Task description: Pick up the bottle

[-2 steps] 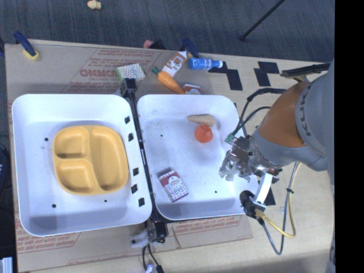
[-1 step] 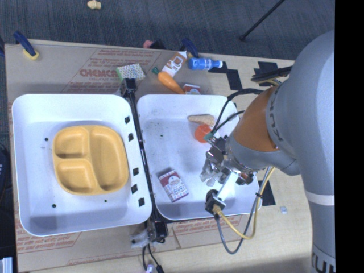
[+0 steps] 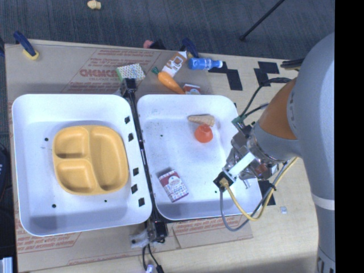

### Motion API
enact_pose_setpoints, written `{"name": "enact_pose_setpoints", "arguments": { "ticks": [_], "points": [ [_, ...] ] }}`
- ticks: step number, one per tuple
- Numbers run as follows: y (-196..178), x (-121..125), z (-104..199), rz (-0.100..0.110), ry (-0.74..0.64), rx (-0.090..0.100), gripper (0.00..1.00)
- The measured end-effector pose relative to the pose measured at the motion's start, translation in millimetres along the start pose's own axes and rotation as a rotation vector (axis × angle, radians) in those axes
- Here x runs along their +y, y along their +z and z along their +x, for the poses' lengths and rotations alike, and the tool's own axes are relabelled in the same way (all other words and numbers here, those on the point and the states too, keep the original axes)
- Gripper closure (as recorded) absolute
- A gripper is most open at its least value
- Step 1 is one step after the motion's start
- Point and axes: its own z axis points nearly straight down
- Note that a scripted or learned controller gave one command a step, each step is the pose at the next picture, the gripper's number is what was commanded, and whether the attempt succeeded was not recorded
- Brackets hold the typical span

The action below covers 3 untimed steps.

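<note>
A small blue bottle (image 3: 200, 63) lies on its side on the cardboard behind the right bin (image 3: 187, 209), outside it. Beside it lies a white and orange bottle-like item (image 3: 174, 65). Inside the right bin sit a red-orange rounded item (image 3: 203, 133), a tan cone-shaped piece (image 3: 201, 119) just behind it, and a red and white packet (image 3: 173, 185) near the front. My gripper (image 3: 244, 149) hangs low over the bin's right side, to the right of the red-orange item and apart from it. The wrist covers its tip.
The left bin (image 3: 23, 169) holds a yellow divided plate (image 3: 90, 158). An orange carrot (image 3: 169, 82) and a green checked block (image 3: 131, 71) lie on the cardboard behind the bins. The grey arm (image 3: 313, 124) fills the right side.
</note>
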Motion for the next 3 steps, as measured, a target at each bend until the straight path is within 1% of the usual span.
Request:
{"name": "enact_pose_setpoints", "arguments": {
  "ticks": [1,2,3],
  "points": [
    [41,-22,11,0.004,0.229,-0.001,1.0],
    [10,35,-19,0.001,0.225,0.001,1.0],
    [21,-5,3,0.003,0.26,-0.001,1.0]
  ]
}}
